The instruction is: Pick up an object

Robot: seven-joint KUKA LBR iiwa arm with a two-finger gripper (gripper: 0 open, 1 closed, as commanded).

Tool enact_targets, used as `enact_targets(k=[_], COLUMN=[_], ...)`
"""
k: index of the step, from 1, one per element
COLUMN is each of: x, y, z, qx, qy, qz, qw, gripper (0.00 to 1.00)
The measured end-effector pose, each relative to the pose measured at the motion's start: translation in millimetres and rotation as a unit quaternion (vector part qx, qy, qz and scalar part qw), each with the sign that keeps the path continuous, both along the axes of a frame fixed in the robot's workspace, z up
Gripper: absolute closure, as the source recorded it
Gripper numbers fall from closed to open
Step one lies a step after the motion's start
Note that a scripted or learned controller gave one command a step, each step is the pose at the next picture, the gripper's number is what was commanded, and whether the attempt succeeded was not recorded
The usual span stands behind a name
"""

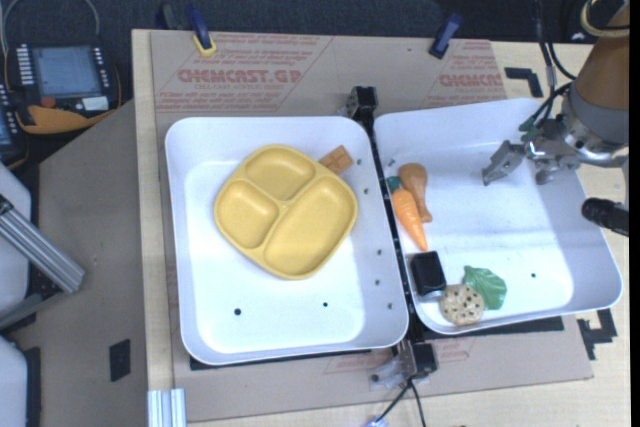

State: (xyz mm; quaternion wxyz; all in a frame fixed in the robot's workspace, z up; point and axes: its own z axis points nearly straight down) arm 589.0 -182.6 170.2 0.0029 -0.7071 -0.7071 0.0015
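Gripper (520,162) hangs over the far right part of the right bin (560,245), its two fingers spread wide and nothing between them; one finger (497,167) reaches toward the bin's middle, the other sits close under the grey wrist with its orange band. The floor directly beneath it is bare white, so closing here would catch nothing. The pickable things all lie along the bin's left wall, well apart from the gripper: an orange carrot (409,217) lying lengthwise beside a tan, drumstick-like piece (414,185), the two touching; nearer the front, a small black block (428,272); and at the front edge a speckled cookie (461,304) pressed against a green leafy piece (488,284). Judging from this layout, the black block looks the best target, since it stands alone, though it sits close to the wall. The gripper should travel left and toward the front, centre over the block, turn so the fingers straddle its short side without hitting the wall, then descend fully before closing. The left bin (200,305) holds a yellow divided plate (286,211) and a small brown block (337,159) on the worktop's other half, a much longer reach.
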Motion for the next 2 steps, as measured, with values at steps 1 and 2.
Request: enact_targets(k=[1, 2], x=[-4, -2], y=[-2, -5], z=[-62, -79], qx=[-0.0003, -0.0026], qy=[-0.001, -0.004], qz=[0.0, -0.001], qw=[1.0, 1.0], gripper=[0.0, 0.0])
